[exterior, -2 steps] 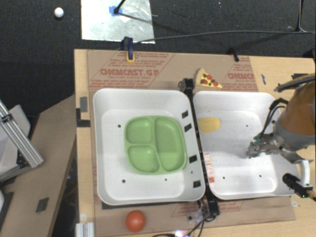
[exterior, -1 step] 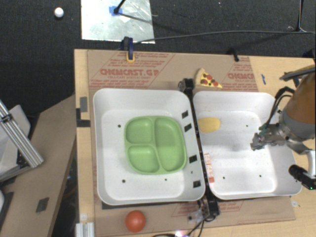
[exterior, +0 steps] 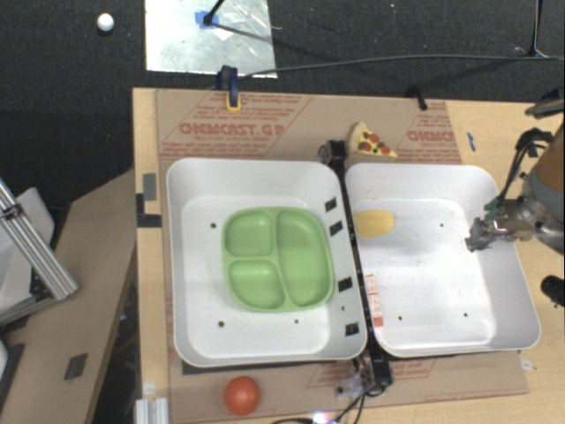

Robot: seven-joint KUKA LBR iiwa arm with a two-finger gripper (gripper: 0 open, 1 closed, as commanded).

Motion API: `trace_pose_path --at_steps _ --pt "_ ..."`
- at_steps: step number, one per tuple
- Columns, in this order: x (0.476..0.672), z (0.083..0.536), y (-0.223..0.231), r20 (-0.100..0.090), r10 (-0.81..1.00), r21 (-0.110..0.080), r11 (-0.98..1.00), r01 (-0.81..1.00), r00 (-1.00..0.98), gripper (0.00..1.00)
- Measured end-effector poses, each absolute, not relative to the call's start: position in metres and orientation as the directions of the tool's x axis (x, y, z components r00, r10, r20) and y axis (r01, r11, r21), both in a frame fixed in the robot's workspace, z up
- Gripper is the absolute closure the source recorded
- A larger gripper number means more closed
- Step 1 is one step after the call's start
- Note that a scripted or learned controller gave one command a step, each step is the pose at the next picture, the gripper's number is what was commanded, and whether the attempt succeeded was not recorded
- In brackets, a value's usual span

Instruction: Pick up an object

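Observation:
A yellow, rounded object (exterior: 373, 223) lies in the right bin (exterior: 459, 325) near its left wall. A green divided plate (exterior: 277, 258) rests in the middle of the left bin (exterior: 190, 237). My gripper (exterior: 479, 237) hangs over the right side of the right bin, well to the right of the yellow object. Nothing shows between its fingers.
A pizza-slice toy (exterior: 372, 141) lies on the board behind the bins. A red ball (exterior: 242, 395) sits on the board in front of the left bin. A blue clamp (exterior: 229, 87) stands at the back edge, and a metal rail (exterior: 31, 246) at far left.

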State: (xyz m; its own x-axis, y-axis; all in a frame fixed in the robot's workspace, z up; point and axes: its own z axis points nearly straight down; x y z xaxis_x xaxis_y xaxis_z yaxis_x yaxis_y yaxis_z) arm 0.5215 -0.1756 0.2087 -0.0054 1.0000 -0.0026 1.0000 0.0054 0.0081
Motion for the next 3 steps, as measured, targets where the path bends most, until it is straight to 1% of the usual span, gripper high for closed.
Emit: trace_pose_path --at_steps 1,2,3 --pt "0.523 0.241 -0.176 -0.002 1.0 0.005 0.006 1.0 -0.006 1.0" --pt "0.539 0.234 -0.134 0.0 1.0 0.003 0.009 1.0 -0.009 1.0" --pt "0.556 0.238 -0.091 0.001 1.0 0.004 0.01 1.0 -0.01 1.0"
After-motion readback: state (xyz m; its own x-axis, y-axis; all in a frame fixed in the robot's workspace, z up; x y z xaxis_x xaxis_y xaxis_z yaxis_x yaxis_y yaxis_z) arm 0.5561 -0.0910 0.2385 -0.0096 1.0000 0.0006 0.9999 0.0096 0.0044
